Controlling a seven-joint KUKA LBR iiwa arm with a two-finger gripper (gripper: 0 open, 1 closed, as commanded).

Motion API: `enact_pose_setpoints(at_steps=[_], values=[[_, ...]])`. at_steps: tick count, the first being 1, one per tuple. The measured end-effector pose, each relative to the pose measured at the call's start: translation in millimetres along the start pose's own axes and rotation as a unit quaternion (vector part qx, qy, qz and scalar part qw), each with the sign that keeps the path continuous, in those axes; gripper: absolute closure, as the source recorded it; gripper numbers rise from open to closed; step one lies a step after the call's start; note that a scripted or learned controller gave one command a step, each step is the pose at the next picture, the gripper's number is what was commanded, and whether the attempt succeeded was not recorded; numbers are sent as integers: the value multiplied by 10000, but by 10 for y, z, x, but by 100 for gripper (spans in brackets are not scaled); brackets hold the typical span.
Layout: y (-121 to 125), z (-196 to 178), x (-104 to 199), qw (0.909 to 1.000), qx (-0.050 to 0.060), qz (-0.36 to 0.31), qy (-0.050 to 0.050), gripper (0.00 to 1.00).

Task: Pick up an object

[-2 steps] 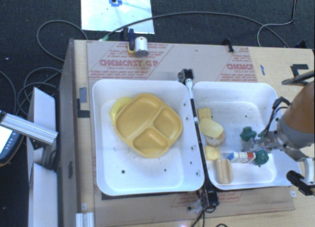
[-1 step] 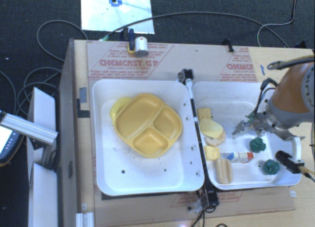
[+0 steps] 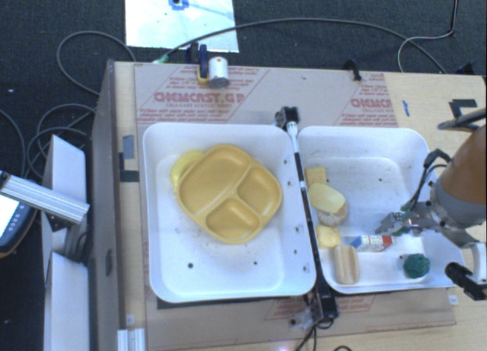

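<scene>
Gripper at lower right of the frame hovers over a small tube; its opening cannot be told.

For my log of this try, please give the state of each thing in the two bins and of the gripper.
Yellow divided plate: right side up, left bin.
Green ball: resting free, right bin.
Small tube: lying flat, right bin, at the gripper tip.
Tan block: lying flat, right bin.
</scene>
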State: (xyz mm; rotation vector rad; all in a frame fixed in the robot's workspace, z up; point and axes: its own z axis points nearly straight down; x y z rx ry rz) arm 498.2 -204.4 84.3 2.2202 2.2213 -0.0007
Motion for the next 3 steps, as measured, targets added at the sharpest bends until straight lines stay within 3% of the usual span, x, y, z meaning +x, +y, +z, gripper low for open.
enact_pose_setpoints(at_steps=[1, 2, 3], values=[[19, -114, 4, 10000, -25, -12, -1, 100], [484, -503, 1020, 10000, -9, -15, 10, 100], [936, -1072, 1661, 10000, -16, -24, 9, 100]])
